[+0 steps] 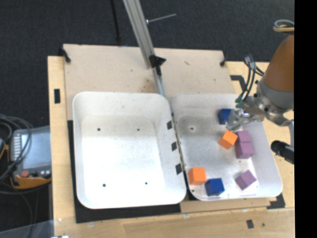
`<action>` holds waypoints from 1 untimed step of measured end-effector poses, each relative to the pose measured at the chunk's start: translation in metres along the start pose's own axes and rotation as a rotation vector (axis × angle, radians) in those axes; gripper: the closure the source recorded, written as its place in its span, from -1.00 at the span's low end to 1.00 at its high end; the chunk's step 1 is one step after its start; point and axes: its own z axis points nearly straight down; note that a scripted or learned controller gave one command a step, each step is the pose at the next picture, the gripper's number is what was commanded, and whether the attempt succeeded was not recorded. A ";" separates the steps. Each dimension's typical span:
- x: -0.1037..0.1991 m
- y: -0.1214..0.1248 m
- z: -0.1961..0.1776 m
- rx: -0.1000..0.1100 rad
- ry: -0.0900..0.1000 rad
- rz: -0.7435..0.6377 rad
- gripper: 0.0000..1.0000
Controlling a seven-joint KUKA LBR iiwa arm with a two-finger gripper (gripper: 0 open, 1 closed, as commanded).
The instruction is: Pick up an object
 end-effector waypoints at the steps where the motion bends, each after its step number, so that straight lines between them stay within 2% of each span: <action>1: 0.055 0.028 0.002 0.005 0.003 -0.003 1.00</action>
